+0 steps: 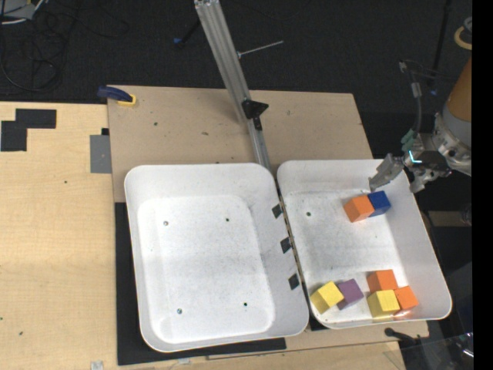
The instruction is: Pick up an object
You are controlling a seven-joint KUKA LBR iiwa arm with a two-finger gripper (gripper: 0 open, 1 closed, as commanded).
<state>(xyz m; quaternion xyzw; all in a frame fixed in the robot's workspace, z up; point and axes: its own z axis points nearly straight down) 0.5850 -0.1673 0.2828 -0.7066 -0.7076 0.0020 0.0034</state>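
Note:
The right bin (339, 177) holds several small blocks. An orange block (357, 207) and a blue block (379, 202) sit touching near its far right side. Along the near edge lie a yellow block (326, 295), a purple block (350, 290), an orange block (381, 280), a second yellow block (383, 303) and another orange block (406, 297). My gripper (402, 176) hangs over the bin's far right rim, just above and to the right of the blue block. It is open, with nothing between its fingers.
The left bin (146, 183) sits beside the right one, with black clips (285, 244) along the shared edge. A slanted aluminium rail (229, 64) rises behind the bins. Wooden bench surface lies to the left and behind.

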